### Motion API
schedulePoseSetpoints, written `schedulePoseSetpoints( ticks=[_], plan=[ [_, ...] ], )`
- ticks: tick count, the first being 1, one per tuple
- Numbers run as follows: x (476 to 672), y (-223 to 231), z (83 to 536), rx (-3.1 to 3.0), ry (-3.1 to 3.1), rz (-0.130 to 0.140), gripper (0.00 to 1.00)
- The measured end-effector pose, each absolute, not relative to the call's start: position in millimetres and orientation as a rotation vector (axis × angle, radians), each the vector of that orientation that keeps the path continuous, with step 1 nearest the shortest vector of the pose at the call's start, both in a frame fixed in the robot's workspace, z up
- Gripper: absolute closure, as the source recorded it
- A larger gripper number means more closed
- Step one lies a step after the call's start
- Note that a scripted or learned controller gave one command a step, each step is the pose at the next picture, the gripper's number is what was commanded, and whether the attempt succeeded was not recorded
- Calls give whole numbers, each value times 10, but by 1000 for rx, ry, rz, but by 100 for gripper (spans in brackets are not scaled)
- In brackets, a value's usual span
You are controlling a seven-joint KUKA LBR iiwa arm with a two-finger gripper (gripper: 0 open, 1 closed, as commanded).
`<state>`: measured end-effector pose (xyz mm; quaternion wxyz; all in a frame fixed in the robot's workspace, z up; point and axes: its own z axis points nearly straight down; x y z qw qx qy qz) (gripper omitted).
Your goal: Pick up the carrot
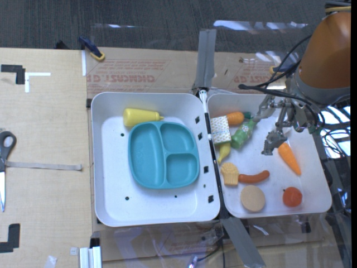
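The carrot (289, 157), an orange cone, lies in the right bin (312, 205) near its right wall, pointing down and to the right. My gripper (266, 130) hangs over the middle of that bin, just left of and above the carrot's thick end. Its fingers are spread open, one fingertip (271, 145) close beside the carrot's top and the other reaching left. Nothing sits between the fingers. The grey arm with its orange band (330, 49) comes in from the upper right.
Around the carrot lie a tomato (292, 196), a tan disc (252, 198), a sausage (254, 177), a green piece (243, 134) and a small orange piece (235, 118). The left bin (106, 194) holds a blue divided plate (164, 154) and a yellow piece (142, 116).
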<state>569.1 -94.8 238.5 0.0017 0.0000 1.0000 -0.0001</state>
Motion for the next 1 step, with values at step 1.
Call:
schedulePoseSetpoints(
  ticks=[1],
  plan=[
    [5842, -1525, 1958, -44, 3136, -2, 0]
  ],
)
